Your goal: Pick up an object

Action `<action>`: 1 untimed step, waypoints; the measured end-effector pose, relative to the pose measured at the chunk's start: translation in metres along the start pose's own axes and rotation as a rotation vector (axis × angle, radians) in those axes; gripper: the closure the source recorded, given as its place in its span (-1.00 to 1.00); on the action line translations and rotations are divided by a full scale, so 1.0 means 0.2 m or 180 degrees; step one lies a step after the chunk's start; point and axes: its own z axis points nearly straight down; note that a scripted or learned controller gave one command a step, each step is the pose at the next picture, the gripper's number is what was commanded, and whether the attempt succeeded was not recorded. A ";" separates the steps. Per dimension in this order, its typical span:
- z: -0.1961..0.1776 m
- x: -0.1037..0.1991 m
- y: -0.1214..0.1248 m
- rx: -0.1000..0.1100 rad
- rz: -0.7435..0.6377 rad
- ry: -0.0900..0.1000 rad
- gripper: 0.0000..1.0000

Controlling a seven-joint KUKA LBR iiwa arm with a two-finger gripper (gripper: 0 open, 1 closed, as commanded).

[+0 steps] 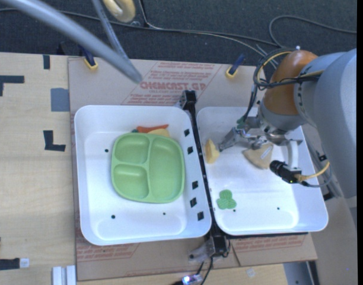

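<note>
Your end effector (248,140) hung low in the right bin (300,218); you could not tell from above whether it was released or clenched. A tan piece (260,157) lay just beside it, another pale piece (212,151) by the divider, a green piece (226,200) nearer the front. The green plate (148,167) sat in the left bin (92,183).

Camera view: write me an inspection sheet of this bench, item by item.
Surface: wooden bench with a cardboard sheet under two white bins, left bin and right bin.
Job's things: green divided plate in the left bin, an orange piece at its far edge; pale yellow piece, tan piece and small green piece in the right bin.
Clutter: black tape marks on the bench.
Grippers: gripper low over the right bin, beside the tan piece.
Cables: black cables behind the bins.
Surroundings: dark floor.
</note>
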 end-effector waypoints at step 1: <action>-0.04 0.01 -0.01 0.0028 -0.0004 0.0016 1.00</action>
